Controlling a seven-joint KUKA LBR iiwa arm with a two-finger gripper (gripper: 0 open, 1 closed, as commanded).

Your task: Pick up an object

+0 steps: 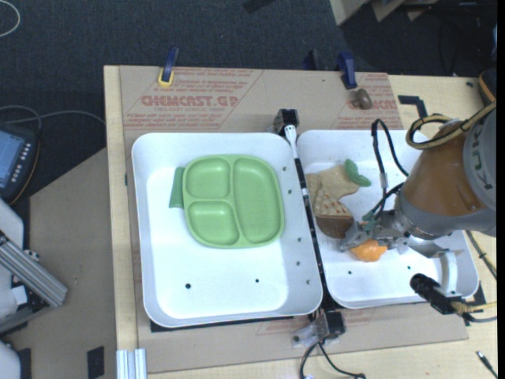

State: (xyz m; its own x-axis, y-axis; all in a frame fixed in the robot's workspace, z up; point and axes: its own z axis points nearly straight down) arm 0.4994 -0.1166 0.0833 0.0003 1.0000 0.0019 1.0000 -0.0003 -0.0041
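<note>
A: Bins? 
B: Left bin (158,235) holds green divided tray (233,200). Right bin (355,287) holds brown block (327,204), green piece (355,174), orange object (367,250). 
A: Jaws? 
B: Gripper (371,239) over orange object, touching it; jaw spread unclear.

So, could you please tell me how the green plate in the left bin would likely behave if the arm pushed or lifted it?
The green plate looks like moulded plastic with three compartments, so it is probably stiff and light. It lies flat on the left bin floor, so a push would likely slide it rather than tip it. Its low, rounded rim may be hard to pinch.
</note>
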